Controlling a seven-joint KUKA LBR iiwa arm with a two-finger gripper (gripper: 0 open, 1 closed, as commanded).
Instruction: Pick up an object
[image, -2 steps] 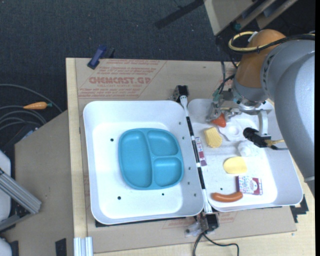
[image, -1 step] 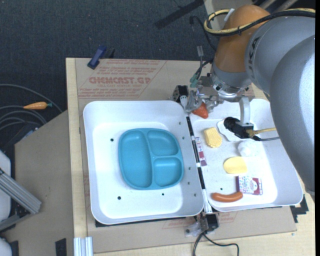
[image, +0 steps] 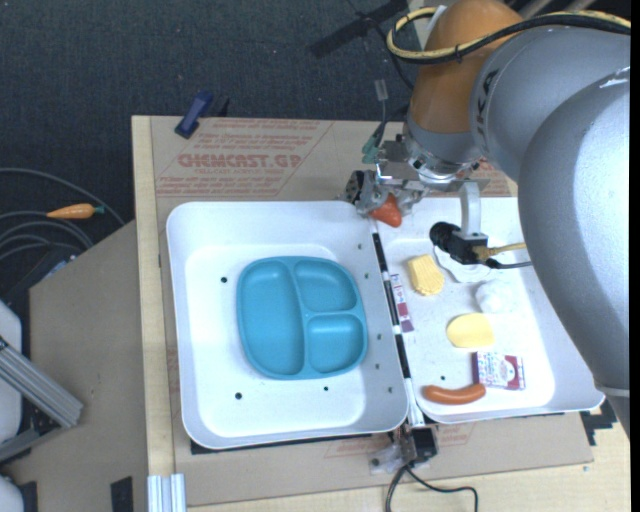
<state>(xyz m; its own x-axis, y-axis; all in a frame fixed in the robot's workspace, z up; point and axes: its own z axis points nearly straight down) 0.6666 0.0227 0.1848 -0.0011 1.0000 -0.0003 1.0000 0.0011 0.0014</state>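
Resting on a brown worktop (image: 160, 200), two white bins (image: 200, 400), dark carpet (image: 100, 60) behind, gripper (image: 385, 195) grasping an orange-red object (image: 388, 212), upper centre.

Dark carpet floor (image: 100, 60) w/ grey cables (image: 40, 235) (left side), cardboard sheet (image: 250, 155) atop bench.

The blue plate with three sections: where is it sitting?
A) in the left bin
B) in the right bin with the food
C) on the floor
A: the blue plate lies in the left bin, while the toy foods such as the sausage lie in the right bin.
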